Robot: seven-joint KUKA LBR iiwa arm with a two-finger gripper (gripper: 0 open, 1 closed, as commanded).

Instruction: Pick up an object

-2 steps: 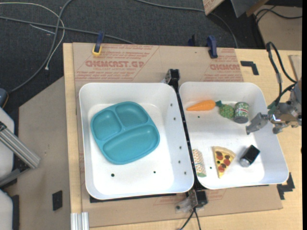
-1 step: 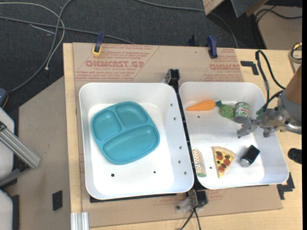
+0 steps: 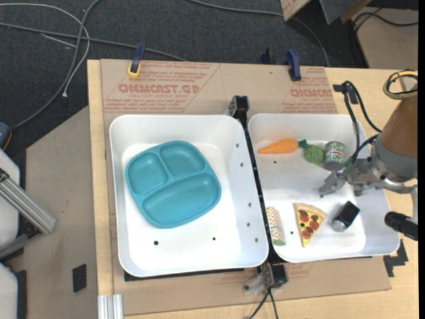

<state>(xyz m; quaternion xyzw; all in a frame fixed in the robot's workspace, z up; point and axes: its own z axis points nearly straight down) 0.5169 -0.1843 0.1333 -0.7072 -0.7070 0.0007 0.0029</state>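
Bright, even overhead light; the two shallow white plastic bins (image 3: pixel 188 261) glare nearly featureless (soft shadows only), and focus softens slightly toward three o'clock.

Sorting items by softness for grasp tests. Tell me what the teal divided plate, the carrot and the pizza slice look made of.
Teal divided plate: likely moulded plastic; uniform colour, smooth satin surface, rounded compartment ridges.
Carrot: probably soft fabric or plush; matte orange body with a fuzzy-looking green top, though rubber is possible.
Pizza slice: toy food, seemingly plastic or felt; flat, with printed-looking toppings. Too small to settle.
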